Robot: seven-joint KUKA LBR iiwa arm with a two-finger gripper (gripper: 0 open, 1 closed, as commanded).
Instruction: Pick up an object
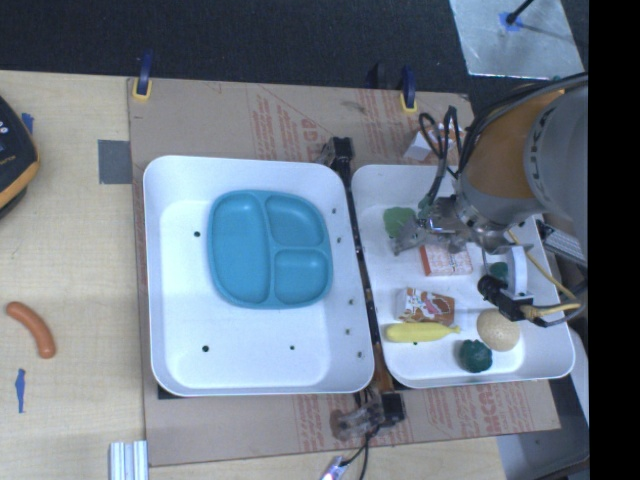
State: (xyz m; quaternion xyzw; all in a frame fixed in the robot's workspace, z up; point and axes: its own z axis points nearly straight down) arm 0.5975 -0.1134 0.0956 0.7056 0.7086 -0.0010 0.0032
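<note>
Reaching into the right bin [560, 368], the jaws [425, 223] sit just beside a green object [400, 220]; I cannot tell how they stand. Near them lie a red-white packet [445, 260], a brown packet [428, 306], a yellow banana [420, 334] and a beige ball [498, 330]. Crowding could make the grasp slip or catch two objects.

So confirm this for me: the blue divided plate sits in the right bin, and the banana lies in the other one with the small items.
Wrong on one count. The camera view shows the blue divided plate in the left bin, not the right. The banana does lie in the other bin, among the small items.
</note>
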